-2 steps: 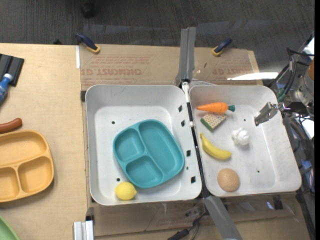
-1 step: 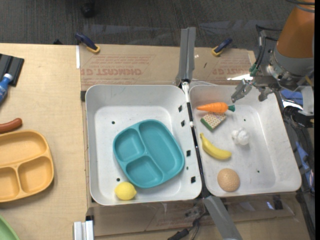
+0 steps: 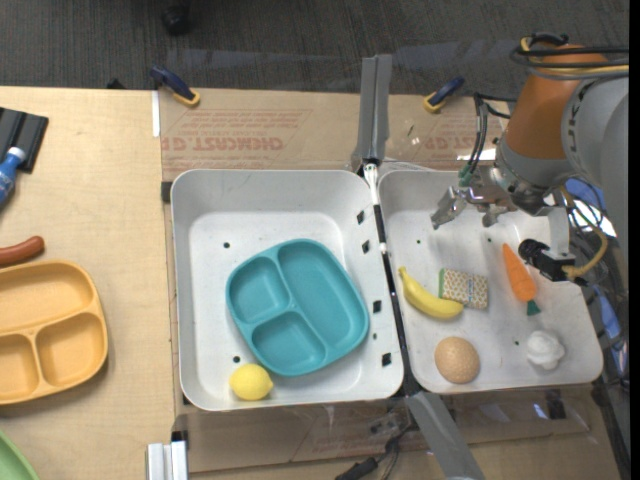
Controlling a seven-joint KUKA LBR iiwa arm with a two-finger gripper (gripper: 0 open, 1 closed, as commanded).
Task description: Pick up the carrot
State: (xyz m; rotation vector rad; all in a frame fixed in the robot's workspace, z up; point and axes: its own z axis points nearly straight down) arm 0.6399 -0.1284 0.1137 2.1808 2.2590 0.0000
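Two shallow white bins sit side by side on the bench. The right-hand white bin (image 3: 580, 363) contains the small orange carrot with a green tip (image 3: 519, 275), which lies near the bin's right side, its green end pointing toward the near edge. To the carrot's left lies a small patterned rectangular sponge (image 3: 465, 288), touching a yellow banana (image 3: 427, 295). A tan egg-shaped object (image 3: 457, 359) rests near the front of this bin, and a white crumpled object (image 3: 545, 348) lies below the carrot.

The grey arm with its orange band (image 3: 548, 103) reaches in from the right. Its two-finger gripper (image 3: 468, 208) hangs over the far part of the right bin, up and to the left of the carrot and apart from it. The fingers are spread apart, with nothing between them.

The left-hand white bin (image 3: 195, 268) holds a teal three-compartment plate (image 3: 297, 306) and, just beside its near-left edge, a yellow lemon (image 3: 251, 381).

On the wooden bench to the left rest an orange divided tray (image 3: 45, 333) and a reddish-brown sausage (image 3: 20, 251).
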